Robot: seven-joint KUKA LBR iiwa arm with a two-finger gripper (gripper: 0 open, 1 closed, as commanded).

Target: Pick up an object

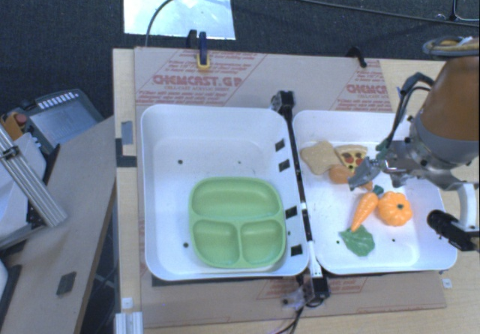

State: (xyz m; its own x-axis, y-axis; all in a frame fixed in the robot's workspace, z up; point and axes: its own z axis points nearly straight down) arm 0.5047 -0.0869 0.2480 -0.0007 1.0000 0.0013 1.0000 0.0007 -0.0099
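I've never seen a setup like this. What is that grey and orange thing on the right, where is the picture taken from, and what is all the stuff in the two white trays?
The picture comes from a single camera fixed above the bench, looking down at a slant. The grey and orange shape is a robot arm reaching in from the right. At its end is a gripper, a two-fingered claw for picking things up.

On the bench are two shallow white bins side by side. The left bin holds a green divided plate. The right bin holds toy food: a carrot with green leaves, a small pumpkin, a pizza slice and a tan piece that looks like bread.

The gripper hangs low over the toy food, near the pizza slice and the carrot's top. I cannot see anything between its fingers, so I would not say it holds anything yet.
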